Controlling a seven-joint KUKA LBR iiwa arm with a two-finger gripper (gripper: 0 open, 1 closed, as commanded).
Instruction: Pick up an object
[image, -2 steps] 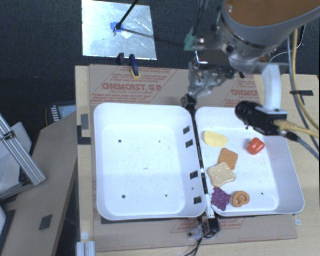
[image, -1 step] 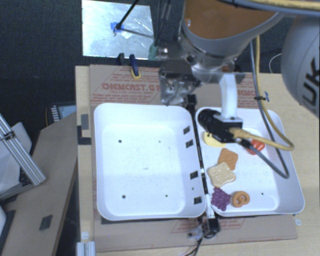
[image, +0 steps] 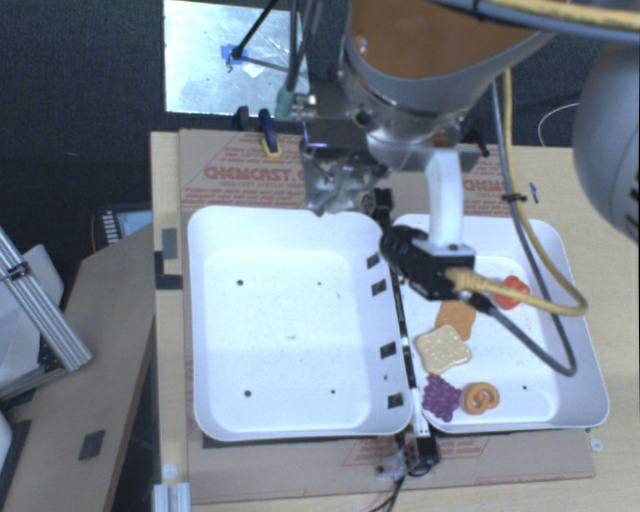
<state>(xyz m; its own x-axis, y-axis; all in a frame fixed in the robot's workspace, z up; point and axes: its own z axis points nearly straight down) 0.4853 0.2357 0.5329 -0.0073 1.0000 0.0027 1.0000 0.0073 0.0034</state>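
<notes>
From the camera view, the grey arm with its orange band (image: 420, 85) comes in from the upper right and ends in the tool (image: 336, 192). The tool hangs over the far rim of the left shallow white plastic bin (image: 270, 330), close to the corner where that bin meets the right shallow white plastic bin (image: 545, 385). The tool is blurred and seen from above, so I cannot tell whether it is released or clenched. Nothing appears to be grasped in it.

All the small things lie in the right bin, well apart from the tool, nearer the camera and to its right. A red rounded piece (image: 511, 291) sits farthest back. An orange-brown slice-shaped piece (image: 457, 318) lies nearer the divide between the bins, and a pale square toast-shaped piece (image: 443, 350) lies just in front of it, touching or slightly overlapping it. At the near edge a purple grape-like cluster (image: 441, 397) sits just beside an orange pretzel-shaped ring (image: 481, 398).

Both bins rest on a brown cardboard sheet with red lettering (image: 240, 170), which lies on the pale wooden tabletop (image: 600, 170).
</notes>
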